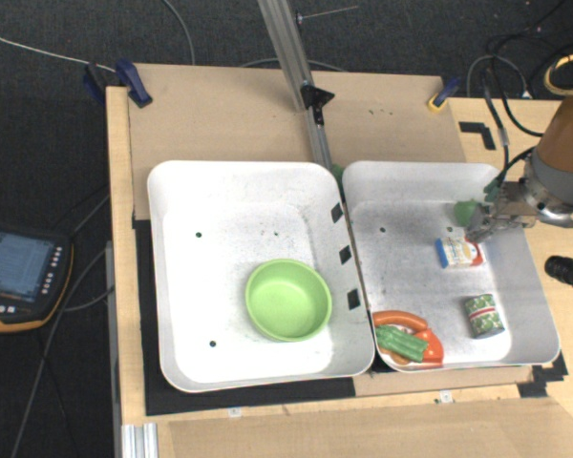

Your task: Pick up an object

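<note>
Two white bins sit side by side on the bench. The left bin [181, 208] holds a green bowl [287, 300] toward its near right corner, mouth up. The right bin [401, 184] holds three candidates. A small blue, white and red packet [458, 253] lies flat near the middle. A green patterned can [484, 315] lies on its side, nearer the front right. An orange dish with green and red toy vegetables [408, 340] is tucked against the front left wall.

The arm reaches in from the right, and its gripper [481, 219] hangs low over the right bin, just above and beside the packet's far edge. Whether the claw is apart or together cannot be told at this slant. Nothing visibly sits between its tips.

Judgement: the packet is the likeliest target, not yet lifted.

Risks:
- The packet is flat and thin, so the tips may skid over it or push it along the bin floor.
- The gripper looks offset toward the packet's far corner. An off-centre pinch could let it pivot and drop.
- A small green item [467, 210] beside the gripper may get nudged.
</note>
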`<move>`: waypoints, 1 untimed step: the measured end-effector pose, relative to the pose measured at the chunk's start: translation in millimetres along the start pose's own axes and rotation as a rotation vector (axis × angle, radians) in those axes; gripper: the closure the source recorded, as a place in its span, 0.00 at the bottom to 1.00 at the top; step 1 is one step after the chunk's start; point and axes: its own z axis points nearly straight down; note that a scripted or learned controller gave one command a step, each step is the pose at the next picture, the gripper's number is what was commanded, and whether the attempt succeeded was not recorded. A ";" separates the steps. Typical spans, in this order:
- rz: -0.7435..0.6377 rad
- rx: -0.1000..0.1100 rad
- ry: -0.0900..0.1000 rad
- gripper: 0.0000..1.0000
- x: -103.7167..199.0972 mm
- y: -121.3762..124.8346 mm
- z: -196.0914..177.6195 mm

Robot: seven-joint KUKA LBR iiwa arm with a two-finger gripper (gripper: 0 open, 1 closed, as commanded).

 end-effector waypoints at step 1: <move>0.000 -0.001 0.000 1.00 -4.7 -5.4 -59.2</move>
